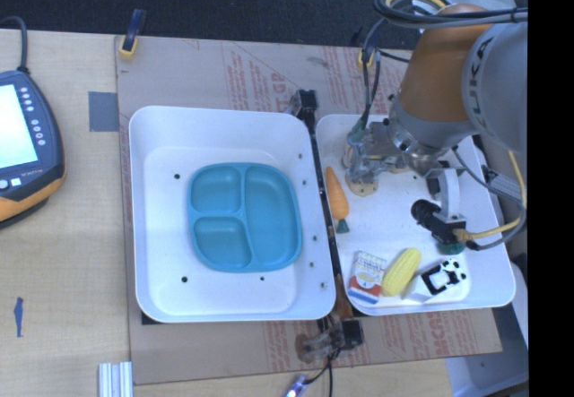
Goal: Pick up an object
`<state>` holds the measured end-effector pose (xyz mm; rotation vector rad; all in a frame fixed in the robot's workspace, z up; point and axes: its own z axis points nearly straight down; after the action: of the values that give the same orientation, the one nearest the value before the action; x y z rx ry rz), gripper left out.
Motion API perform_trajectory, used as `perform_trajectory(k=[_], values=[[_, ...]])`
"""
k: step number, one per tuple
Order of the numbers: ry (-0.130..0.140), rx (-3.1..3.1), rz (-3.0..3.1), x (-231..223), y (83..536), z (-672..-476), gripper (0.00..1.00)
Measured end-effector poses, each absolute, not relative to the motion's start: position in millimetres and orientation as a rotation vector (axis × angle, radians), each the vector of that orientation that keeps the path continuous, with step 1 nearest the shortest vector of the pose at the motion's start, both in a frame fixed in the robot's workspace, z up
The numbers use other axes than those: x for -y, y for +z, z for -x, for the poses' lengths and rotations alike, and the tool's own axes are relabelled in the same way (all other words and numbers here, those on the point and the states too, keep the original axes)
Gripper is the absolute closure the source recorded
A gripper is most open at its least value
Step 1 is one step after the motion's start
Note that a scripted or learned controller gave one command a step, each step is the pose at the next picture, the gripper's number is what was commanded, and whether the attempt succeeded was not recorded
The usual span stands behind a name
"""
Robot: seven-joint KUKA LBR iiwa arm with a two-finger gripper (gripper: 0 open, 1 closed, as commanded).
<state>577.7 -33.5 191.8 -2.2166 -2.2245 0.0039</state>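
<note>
My gripper (366,168) hangs low over the far left part of the right bin (489,292), its metal fingers pointing down at a small tan object (363,186) on the bin floor. Whether that object sits between the fingers is hidden by the gripper body. An orange carrot (336,195) lies along the bin's left wall just left of the gripper. A yellow corn cob (400,271) rests at the near edge beside a small white and red carton (366,271). A black and white item (445,278) lies to the right of the corn.
The left bin (152,283) holds a blue divided plate (244,216). A black clip with a yellow cable (437,222) hangs from the arm over the right bin. A teach pendant (22,142) lies at the bench's left edge.
</note>
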Motion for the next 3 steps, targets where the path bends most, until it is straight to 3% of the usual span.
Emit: perform_trajectory(k=[1, 2, 3], values=[[0.004, 2.225, 2.216, 33, 192, -577.7, 0.00], [0.003, 2.225, 2.215, 46, 192, -616.0, 0.00], [0.002, 2.225, 2.216, 42, 192, -631.9, 0.00]])
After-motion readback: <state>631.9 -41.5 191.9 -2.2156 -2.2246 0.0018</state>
